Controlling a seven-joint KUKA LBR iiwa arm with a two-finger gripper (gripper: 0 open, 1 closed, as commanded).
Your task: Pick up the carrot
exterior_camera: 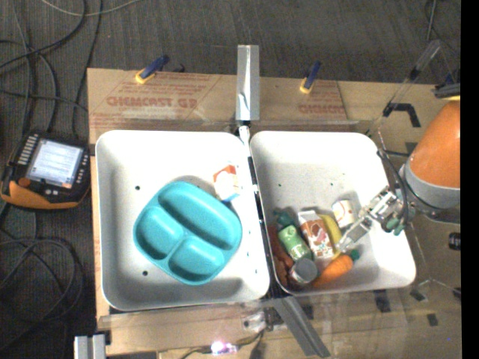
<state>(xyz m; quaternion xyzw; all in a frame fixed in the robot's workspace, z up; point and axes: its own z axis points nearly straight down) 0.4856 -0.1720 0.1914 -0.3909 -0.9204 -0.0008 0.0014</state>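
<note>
Carrot (pixel 334 268) lying in right bin (pixel 322 152), front middle among a cluster of small items, long axis slanted: one end toward front-left, other end up toward right. Bottle (pixel 294 242) and carton (pixel 317 232) just left of it. Gripper (pixel 355 234) reaching in from right, tip just above carrot's upper end; fingers too blurred to tell whether spread or pressed together. Teal tray (pixel 188 230) in left bin (pixel 120 200).

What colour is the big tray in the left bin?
The tray is turquoise blue, seen in the camera view.

even, dim overhead light; soft focus, faint shadows.
</note>
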